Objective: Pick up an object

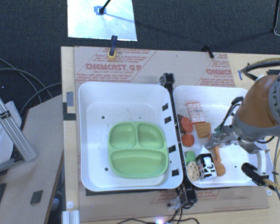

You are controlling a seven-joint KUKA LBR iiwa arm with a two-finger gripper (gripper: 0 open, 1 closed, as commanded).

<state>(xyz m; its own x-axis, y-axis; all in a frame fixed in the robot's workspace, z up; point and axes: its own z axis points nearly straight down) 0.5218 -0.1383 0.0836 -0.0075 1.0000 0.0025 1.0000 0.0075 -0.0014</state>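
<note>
The right bin holds several small toy foods along its left side. A pink-and-white wafer lies at the back, with a red piece and an orange cracker in front of it. Nearer the front are another red piece, a green piece, a speckled cookie, a black-and-white object and an orange stick. My gripper hangs low in this bin, just right of the cracker and over the far end of the orange stick.
The left bin carries a green divided plate. The arm's orange band and grey wrist cover the right bin's right half. A black clip sits where the bins meet at the back.
</note>
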